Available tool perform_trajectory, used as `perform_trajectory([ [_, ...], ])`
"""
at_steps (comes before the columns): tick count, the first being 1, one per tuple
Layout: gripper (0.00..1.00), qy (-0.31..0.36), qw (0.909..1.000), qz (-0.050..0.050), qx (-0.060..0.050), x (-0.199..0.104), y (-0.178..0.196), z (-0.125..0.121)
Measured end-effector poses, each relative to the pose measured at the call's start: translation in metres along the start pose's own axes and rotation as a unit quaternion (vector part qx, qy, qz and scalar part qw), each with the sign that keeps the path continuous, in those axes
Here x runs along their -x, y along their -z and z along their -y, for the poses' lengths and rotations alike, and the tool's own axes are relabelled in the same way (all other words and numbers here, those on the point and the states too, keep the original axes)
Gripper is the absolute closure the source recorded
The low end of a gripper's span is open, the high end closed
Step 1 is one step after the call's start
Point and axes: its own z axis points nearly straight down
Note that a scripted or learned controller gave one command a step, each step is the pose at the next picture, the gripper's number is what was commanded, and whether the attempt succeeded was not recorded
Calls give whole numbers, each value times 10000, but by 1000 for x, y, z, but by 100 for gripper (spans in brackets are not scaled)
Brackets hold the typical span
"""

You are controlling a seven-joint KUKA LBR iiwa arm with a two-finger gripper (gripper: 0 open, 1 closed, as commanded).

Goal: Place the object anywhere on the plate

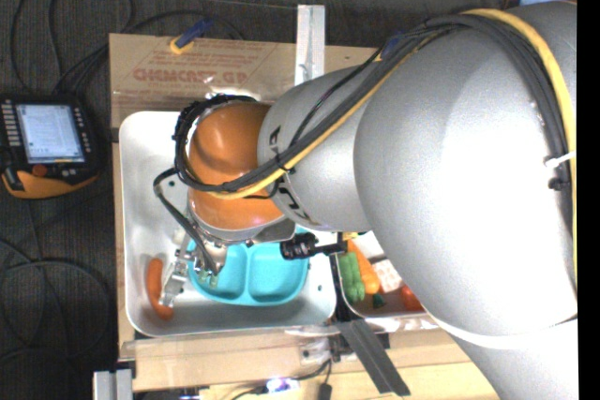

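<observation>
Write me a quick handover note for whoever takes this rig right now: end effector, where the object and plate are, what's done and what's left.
End effector: low in the left bin, at its front left, right over the orange object. Whether it grips the object cannot be told from this view.
Plate: the turquoise divided plate sits in the same bin, just right of the object, partly under the arm's wrist.
Right bin: holds green and orange items, mostly hidden by the arm.
Done: the arm has reached the object.
Left: secure the grasp, lift, and set the object on the plate.
</observation>
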Motion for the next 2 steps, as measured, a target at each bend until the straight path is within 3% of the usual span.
perform_trajectory([
  [1,0,-164,9997,-25,-180,109,-30,-37],
  [2,0,-164,9997,-22,-179,109,-30,-37],
])
